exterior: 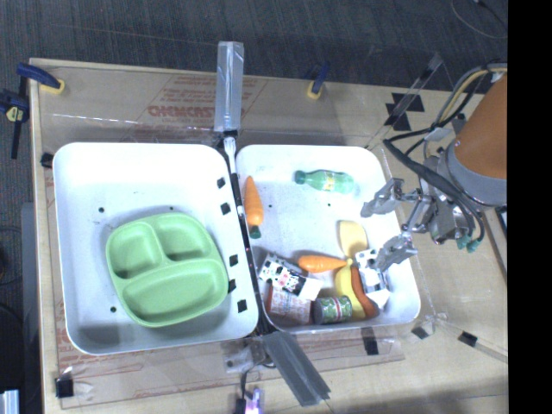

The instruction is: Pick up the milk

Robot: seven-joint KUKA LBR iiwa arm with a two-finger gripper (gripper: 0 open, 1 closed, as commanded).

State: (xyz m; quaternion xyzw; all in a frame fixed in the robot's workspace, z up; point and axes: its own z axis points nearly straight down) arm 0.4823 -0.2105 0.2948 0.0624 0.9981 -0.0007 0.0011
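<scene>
White plastic bins sat side by side on the tabletop (129, 102), and we judged the task barely begun. We took the milk (282, 273) to be the small white carton with dark markings, lying tilted near the front left of the right bin (362, 155), close to the divider between the bins. A brown-and-white packet (289, 304) lay just in front of it, and a small orange carrot (321, 263) lay just to its right, both close enough that we could not say whether they touched it. A dark jar (332, 309) rested on its side farther along the front wall.

Our pincer (392, 222) hovered over the right side of that bin, its fingers spread wide apart with nothing between them. One finger reached toward the back wall, the other hung above a yellow and red cluster of toy food (354, 279) in the front right corner. It was well apart from the carton.

A longer carrot (253, 203) lay along the divider, and a green bottle (325, 179) lay near the back. The left bin (86, 166) held a green sectioned tray (168, 270).

So nothing was yet done, as we read it: we still had to cross leftward to the carton, descend, close and lift.
</scene>
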